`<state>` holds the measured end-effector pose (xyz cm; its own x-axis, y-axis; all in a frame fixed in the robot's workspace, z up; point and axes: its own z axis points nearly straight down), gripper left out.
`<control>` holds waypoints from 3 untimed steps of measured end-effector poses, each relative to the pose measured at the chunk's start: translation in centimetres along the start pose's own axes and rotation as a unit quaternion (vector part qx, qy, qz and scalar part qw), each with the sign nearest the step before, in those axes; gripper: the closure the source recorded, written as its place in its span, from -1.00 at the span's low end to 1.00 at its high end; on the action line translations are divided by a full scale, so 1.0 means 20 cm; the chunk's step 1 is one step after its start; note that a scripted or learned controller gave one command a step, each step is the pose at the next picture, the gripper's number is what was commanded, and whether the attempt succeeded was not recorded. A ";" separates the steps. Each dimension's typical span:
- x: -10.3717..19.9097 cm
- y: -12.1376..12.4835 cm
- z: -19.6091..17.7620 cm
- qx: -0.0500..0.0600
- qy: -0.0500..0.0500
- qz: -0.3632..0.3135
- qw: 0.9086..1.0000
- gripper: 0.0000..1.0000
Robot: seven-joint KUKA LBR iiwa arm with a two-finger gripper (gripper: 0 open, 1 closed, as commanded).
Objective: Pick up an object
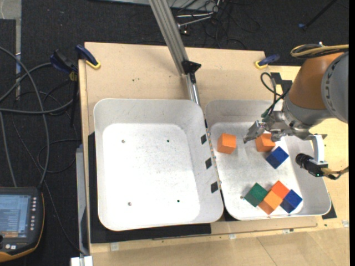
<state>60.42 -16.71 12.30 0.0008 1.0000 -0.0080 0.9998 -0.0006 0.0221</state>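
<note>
In the right bin lie several cubes. An orange cube sits near the bin's left side. A second orange cube lies directly under my gripper, which hangs low over it and hides its top edge. A blue cube rests just right of and below that cube. Near the bin's front edge a green cube, an orange cube and a blue cube huddle together. The arm reaches in from the right.
The left bin stands beside the right one, their rims meeting at about mid-frame. A metal pole slants down to the bins' far junction. Clamps sit at the bench's far corners. A cable and connector hang off the wrist.
</note>
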 end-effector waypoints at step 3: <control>0.01 0.03 -0.56 0.008 0.003 -0.002 1.000 1.00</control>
<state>60.81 -16.46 23.52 -0.0032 1.0000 -0.0021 1.0000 0.0032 0.0064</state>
